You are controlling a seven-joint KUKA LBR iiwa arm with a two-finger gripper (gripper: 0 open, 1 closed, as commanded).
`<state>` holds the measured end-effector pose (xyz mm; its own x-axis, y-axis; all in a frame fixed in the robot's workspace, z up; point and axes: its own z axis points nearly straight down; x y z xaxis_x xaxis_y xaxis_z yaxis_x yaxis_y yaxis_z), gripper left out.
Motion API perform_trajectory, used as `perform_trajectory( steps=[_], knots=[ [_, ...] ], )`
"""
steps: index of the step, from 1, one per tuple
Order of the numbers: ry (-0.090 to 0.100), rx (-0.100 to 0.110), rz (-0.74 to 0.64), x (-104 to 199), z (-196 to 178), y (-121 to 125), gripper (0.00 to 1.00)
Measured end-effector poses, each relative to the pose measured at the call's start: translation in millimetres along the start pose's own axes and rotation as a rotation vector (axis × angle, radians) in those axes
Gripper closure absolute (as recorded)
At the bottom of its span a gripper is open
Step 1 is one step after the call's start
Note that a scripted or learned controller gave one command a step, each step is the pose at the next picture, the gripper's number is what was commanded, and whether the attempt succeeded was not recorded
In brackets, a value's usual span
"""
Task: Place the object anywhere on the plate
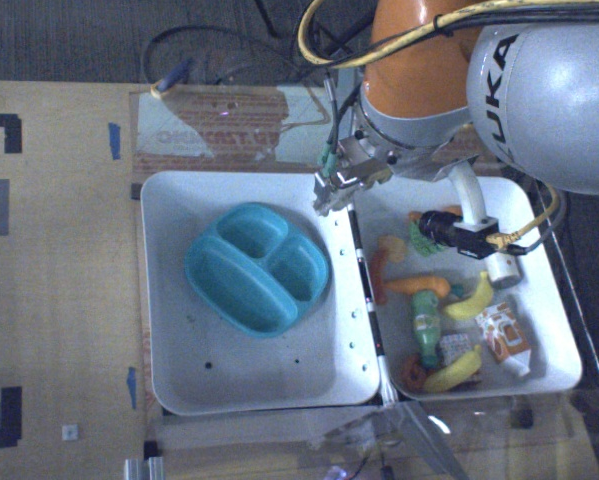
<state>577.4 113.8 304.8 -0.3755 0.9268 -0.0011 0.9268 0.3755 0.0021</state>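
**figure: my arm above two bins, plate on the left, toys on the right**

my arm [459, 58], grey with an orange band, enters from three o'clock and covers the upper right of the view. my gripper [331, 190] hangs at the top of the divider between the two bins, near the twelve o'clock edge of both. i cannot tell from this slant how my jaws stand, and nothing shows between them.

left bin [169, 368]: a white shallow tray holding the blue plate [257, 268], a sectioned dish with three compartments, lying tilted toward the bin's centre, at about seven o'clock from my gripper. no toy lies on its surface.

right bin [559, 358]: the candidate objects lie here, well apart from the plate across the divider. a carrot [419, 285] lies near the bin's centre. a green bottle [426, 328] lies at six o'clock from the carrot. one banana [471, 300] lies at three o'clock from the bottle; a second banana [457, 369] lies at five o'clock from it, near the lower rim. a small red-and-white carton [504, 335] lies at four o'clock from the first banana.

a black-and-white fitting [469, 230] on my arm hangs over the upper part of this bin. yellow cable [399, 36] loops over my orange band.
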Motion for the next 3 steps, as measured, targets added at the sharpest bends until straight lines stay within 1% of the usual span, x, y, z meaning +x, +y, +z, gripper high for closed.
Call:
perform_trajectory(
  steps=[1, 2, 3],
  knots=[
    [0.001, 0.002, -0.158, -1.5, 82.4, -73.9, 1.0],
    [0.002, 0.002, -0.289, 99.4, 78.6, -66.0, 1.0],
    [0.002, 0.004, -0.042, 72.9, 175.6, -49.7, 1.0]
  ],
)
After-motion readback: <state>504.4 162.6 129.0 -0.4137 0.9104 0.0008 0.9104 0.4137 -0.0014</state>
